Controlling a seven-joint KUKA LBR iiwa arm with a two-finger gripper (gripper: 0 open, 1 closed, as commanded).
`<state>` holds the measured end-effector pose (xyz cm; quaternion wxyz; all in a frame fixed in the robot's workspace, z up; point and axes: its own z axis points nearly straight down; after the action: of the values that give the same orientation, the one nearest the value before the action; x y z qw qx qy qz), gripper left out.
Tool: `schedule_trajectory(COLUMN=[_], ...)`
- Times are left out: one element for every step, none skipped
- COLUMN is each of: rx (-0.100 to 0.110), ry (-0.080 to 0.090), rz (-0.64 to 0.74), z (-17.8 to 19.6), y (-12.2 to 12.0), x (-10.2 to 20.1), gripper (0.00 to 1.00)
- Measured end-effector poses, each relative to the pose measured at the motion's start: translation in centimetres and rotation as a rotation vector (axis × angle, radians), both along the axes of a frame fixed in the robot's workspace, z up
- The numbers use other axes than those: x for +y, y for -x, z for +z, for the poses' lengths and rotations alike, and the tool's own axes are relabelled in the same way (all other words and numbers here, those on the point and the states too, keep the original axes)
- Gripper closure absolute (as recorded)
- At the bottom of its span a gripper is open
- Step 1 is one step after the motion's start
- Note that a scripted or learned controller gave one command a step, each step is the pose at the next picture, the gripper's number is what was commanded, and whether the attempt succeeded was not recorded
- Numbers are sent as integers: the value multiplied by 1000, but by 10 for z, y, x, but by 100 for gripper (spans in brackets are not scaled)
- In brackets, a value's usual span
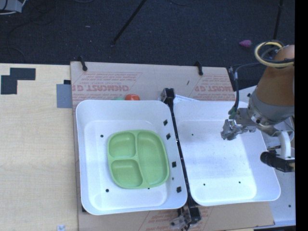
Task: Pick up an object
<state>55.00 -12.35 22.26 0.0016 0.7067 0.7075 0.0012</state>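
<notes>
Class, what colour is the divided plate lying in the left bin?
Light green: the three-compartment plastic plate shows best in the camera view, against the shallow white bin.

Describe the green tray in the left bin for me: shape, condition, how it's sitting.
The green tray is a pale green, plastic-looking divided plate with rounded corners and three compartments: two smaller ones on its left side and one long one on the right. It lies flat and right side up on the floor of the left bin, roughly centred and slightly rotated. Its compartments look bare. Nothing touches it but the bin floor; the tool is over the right bin.
</notes>
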Motion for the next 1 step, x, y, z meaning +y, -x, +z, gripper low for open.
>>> schedule_trajectory(rx=[3], ry=[0], rz=[-1], z=[32], y=[-1], x=[-1], gripper=[100])
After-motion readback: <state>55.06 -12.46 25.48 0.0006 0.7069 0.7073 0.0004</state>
